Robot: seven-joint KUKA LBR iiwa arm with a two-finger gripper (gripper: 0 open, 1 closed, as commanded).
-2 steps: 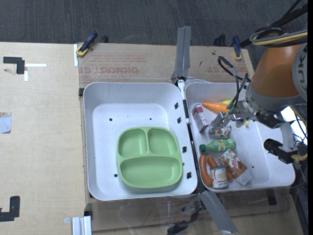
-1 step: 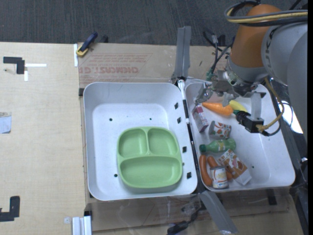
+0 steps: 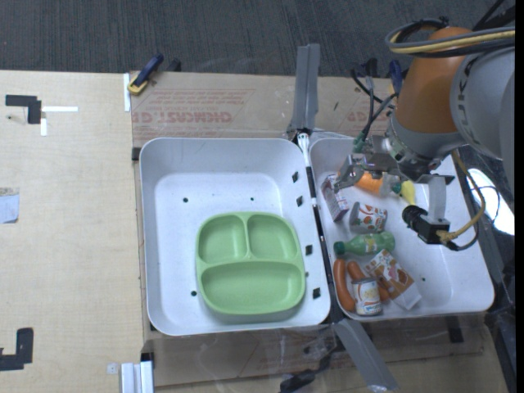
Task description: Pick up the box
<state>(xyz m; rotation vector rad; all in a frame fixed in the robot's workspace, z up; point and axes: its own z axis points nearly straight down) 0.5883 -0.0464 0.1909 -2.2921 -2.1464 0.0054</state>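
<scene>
The gripper hangs over the right bin (at its far end); I cannot tell its fingers' state. The box, probably a snack carton, lies in this bin's near part, beside a green bottle.

a robot lab: bench, two white bins, cabling.

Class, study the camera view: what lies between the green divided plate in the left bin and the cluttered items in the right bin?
In the camera view, between the green plate and the clutter: bare white floor of the left bin, then the two bins' adjoining rims.
</scene>
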